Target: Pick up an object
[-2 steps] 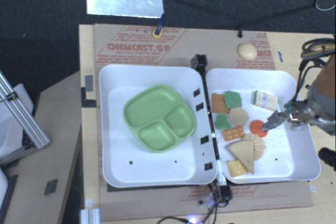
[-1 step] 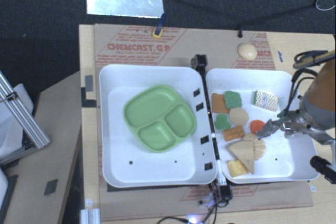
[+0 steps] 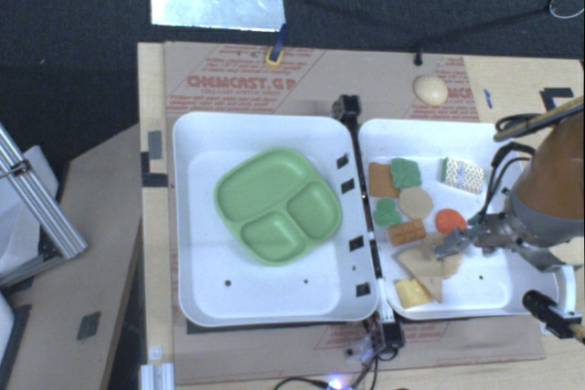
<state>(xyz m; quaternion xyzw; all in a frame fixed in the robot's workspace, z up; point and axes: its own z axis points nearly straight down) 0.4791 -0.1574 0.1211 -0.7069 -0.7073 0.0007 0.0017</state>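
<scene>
Two white bins sit side by side on the tabletop point(image 3: 228, 73). Left bin point(image 3: 196, 224) carries a green divided plate point(image 3: 277, 205). Right bin point(image 3: 489, 288) is crowded with small food pieces point(image 3: 411, 215). Over them the gripper point(image 3: 450, 244) hangs low beside an orange round piece point(image 3: 449, 220); whether it has hold of anything cannot be told.

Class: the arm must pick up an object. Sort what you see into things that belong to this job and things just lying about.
Belong to the job:
gripper
orange ball
tan wedge
yellow block
other food toys in the right bin

Just lying about:
green divided plate in the left bin
pale egg-shaped thing behind the bins
</scene>
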